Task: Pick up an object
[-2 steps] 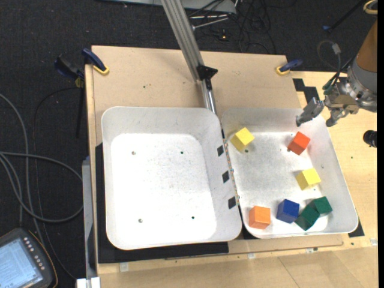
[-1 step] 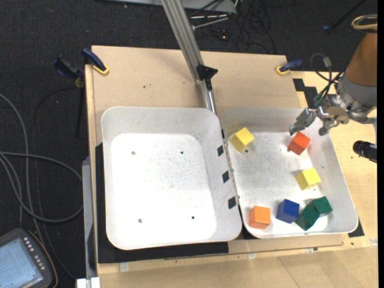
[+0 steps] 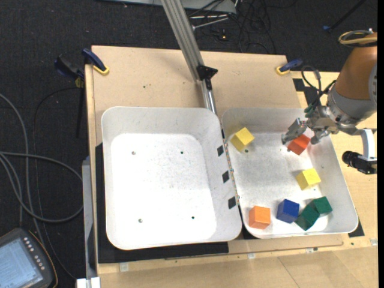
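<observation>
While the grey arm [image 3: 354,83] reaches in over the right bin [image 3: 264,179], its gripper [image 3: 303,135] is seen low above the bin's far right part. A red block [image 3: 298,144] is seen right at the fingertips, and it looks tilted. The fingers seem to be closed on the red block, one on each side of it. It cannot be told if the block is lifted off the bin floor or still touching it.

Other blocks are found in the right bin too, and each place is told from the red block. A yellow block [image 3: 243,139] is seen to its left, well apart, close to the bin's left wall. A second yellow block [image 3: 308,178] is seen nearer the camera than the red block, not far from it. Much nearer the camera, by the bin's near edge, four blocks are grouped. An orange block [image 3: 259,216] is placed farthest left of them. A blue block [image 3: 288,210] is seen just beside it. Two green blocks [image 3: 314,212] are seen touching each other, just beside the blue block.

Far to the left of the red block, the left bin [image 3: 120,161] is seen on the wooden bench [image 3: 150,77].
</observation>
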Robot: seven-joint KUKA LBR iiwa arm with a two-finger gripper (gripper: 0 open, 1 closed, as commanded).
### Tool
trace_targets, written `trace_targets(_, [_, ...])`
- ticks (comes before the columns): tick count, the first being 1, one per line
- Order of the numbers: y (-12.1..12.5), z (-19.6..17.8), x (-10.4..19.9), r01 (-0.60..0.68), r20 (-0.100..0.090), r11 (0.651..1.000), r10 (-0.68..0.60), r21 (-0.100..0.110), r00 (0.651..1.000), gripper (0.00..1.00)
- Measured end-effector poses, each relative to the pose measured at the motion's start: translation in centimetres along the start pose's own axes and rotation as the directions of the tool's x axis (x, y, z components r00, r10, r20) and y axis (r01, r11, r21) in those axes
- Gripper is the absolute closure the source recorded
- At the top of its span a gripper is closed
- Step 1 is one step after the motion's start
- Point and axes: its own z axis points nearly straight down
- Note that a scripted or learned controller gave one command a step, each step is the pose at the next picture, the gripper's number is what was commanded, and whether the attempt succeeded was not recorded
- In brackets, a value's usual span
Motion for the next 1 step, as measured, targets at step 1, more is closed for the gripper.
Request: trace_targets(1, [0.17,-1.36,-0.03,0.001,0.002,1.000,-0.001,-0.007,1.000,1.00])
